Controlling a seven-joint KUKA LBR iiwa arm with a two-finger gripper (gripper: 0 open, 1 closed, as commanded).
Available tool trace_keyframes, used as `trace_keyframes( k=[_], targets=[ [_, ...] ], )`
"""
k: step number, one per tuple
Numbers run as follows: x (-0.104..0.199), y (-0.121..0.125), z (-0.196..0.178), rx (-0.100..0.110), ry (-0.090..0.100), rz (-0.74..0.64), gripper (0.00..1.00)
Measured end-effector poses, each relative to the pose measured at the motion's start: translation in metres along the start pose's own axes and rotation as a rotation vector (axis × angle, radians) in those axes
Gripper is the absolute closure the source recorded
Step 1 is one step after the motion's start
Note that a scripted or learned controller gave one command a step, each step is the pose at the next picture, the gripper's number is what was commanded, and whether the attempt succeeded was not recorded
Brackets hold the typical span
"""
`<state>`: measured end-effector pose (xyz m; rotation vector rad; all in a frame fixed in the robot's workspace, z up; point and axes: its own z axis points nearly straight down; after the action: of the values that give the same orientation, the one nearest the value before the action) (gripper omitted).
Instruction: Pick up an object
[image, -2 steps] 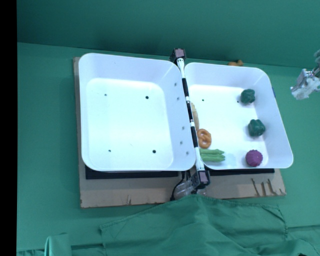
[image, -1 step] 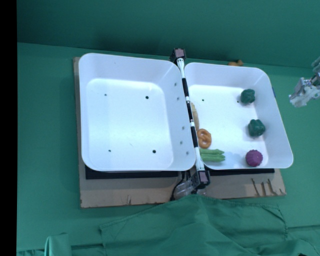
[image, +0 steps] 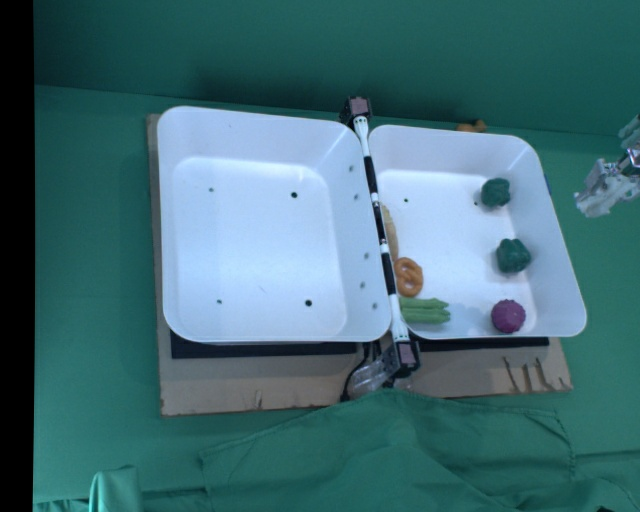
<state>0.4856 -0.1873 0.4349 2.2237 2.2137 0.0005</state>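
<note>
Gripper (image: 608, 190) sits off the right edge of the right bin (image: 560, 262), out over the green cloth, apart from everything in the bins. Too small and pale to tell how it is set; nothing seen in it.

Right bin contents: dark green lump (image: 495, 192) near the far right corner; second green lump (image: 513, 256) nearer, along the same side; purple ball (image: 508, 316) at the near right corner. Along the left wall: orange pretzel (image: 408, 276), green beans (image: 426, 311) just below it, and a pale yellowish piece (image: 387, 228) above it.

Left bin (image: 180, 135) beside it, a black-and-white bar (image: 378, 222) between the two.
</note>
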Motion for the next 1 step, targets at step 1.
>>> trace_keyframes(
  k=[1],
  targets=[
    [0.0001, 0.0007, 0.0031, -0.001, 0.000, 0.000, 1.00]
  ],
)
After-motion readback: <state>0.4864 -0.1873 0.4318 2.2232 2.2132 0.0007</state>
